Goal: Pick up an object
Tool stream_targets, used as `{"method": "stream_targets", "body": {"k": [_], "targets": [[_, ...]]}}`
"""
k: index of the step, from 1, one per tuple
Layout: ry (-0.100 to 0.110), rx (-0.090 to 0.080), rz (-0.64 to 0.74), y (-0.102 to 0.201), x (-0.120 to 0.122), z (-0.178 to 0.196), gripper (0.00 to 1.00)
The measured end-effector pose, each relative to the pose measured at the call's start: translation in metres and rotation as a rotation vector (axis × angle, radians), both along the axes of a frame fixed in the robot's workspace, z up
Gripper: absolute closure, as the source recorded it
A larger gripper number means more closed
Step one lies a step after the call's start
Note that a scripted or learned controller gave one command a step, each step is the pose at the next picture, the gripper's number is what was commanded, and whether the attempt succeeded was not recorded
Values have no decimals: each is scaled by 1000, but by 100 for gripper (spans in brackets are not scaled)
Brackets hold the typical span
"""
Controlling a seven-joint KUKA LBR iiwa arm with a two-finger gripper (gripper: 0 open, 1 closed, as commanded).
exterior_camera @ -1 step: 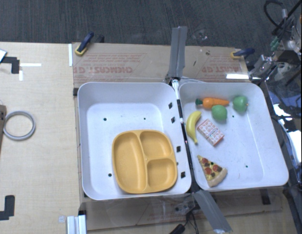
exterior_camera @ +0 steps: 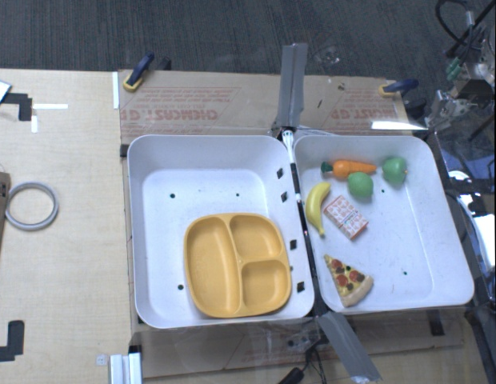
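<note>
Two white bins sat side by side on the desk [exterior_camera: 64, 278], on a sheet of brown cardboard [exterior_camera: 208, 102] held at its far edge by a blue clamp [exterior_camera: 138, 70] on the left and another blue clamp [exterior_camera: 400, 87] on the right.

The things that could be picked up lay in the right bin [exterior_camera: 440, 238], mostly in its far left part. An orange carrot [exterior_camera: 352, 167] lay along the far wall. A green apple [exterior_camera: 394, 169] sat just to its right, nearer the middle of that wall. A second green fruit [exterior_camera: 360, 185] touched the carrot's near side. A yellow banana [exterior_camera: 315, 206] curved along the bin's left wall. Just beside it lay a small pink-and-white box [exterior_camera: 345, 217], flat and turned at a slant. A pizza slice [exterior_camera: 347, 280] lay toward the near left corner, its point facing the far left. It lay apart from the rest.

The left bin [exterior_camera: 152, 214] held a yellow divided plate [exterior_camera: 236, 264] in its near right part, close to the wall shared with the other bin.

A roll of grey tape [exterior_camera: 29, 206] lay flat near the desk's left edge. Dark cabled hardware [exterior_camera: 468, 62] stood beyond the right bin's far right corner.

I could not tell whether the jaws were apart or together, or how any of the objects lay relative to them.
</note>
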State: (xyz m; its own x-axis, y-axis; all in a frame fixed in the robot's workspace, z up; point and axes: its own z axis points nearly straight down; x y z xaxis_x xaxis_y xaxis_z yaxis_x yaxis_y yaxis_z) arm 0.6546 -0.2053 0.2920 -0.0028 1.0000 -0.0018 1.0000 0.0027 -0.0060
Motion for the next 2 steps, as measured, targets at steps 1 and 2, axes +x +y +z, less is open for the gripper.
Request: {"method": "stream_targets", "body": {"k": [1,2], "targets": [[-5,0,205,39,5,46,100],[-6,2,552,76,5,68,100]]}}
